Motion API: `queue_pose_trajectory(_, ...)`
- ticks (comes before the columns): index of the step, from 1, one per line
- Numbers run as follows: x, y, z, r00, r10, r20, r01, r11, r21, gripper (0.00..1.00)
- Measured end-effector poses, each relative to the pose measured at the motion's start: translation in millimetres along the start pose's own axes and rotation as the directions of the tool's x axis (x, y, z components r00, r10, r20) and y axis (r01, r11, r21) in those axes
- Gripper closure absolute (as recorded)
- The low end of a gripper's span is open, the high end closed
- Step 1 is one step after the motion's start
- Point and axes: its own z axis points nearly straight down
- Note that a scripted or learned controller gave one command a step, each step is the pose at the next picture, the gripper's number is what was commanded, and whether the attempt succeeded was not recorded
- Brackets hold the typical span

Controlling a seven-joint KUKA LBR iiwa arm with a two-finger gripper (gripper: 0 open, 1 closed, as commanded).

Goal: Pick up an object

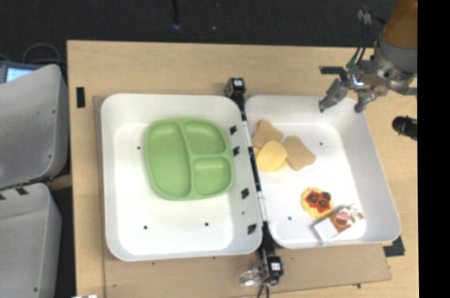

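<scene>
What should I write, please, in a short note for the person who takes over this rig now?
Gripper: open, holding nothing, above the far right corner of the right bin.
Right bin: two tan pieces, a yellow piece, a red-and-yellow piece, a small packet.
Left bin: green tray.
Done: nothing picked.
Left: descend on one object, grasp, lift.

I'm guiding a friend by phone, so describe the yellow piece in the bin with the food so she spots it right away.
Look at the right bin, the one without the green divided plate. Near its left wall sits a cluster of three flat pieces; the yellow piece is the front one, touching a tan piece behind it and another to its right. It alone is bright yellow; its neighbours are tan.
</scene>
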Motion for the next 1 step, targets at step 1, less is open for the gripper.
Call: queue_pose_trajectory(1, 0.6, 2.7, -9.3, 1.0, -0.003, 0.002, 0.003, 1.0, -0.014, 0.0)
